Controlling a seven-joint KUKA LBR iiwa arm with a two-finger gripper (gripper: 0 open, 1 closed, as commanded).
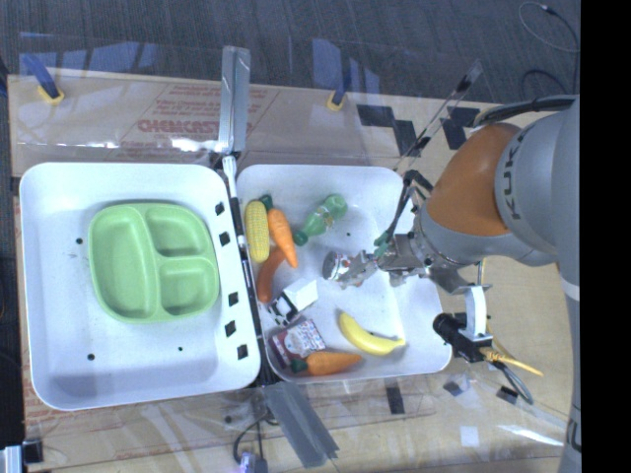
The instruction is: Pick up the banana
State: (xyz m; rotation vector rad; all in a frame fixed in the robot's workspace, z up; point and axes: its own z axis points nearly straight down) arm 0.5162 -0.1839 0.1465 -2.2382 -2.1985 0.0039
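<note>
Claw at the end of the grey arm hangs over the middle of the right bin, reaching in from the right; from this angle whether it is spread or pressed together cannot be told, and nothing is seen pinched in it. Its metal tip sits above bare bin floor, apart from the banana.

That banana lies flat on the floor of the right bin, toward the near edge, its curve opening upward, just below and slightly right of the claw. Left of it, touching or nearly so, sits a small red-and-white packet with an orange carrot beneath it along the near wall. A white card-like piece rests a little higher.

Along the left wall of that bin a corn cob stands lengthwise, with a second carrot beside it. A green bottle lies tilted near the far side, between the carrot and the arm.

Over in the left bin, a green divided tray lies flat, well apart from everything else. Both bins rest side by side on the tabletop.
</note>
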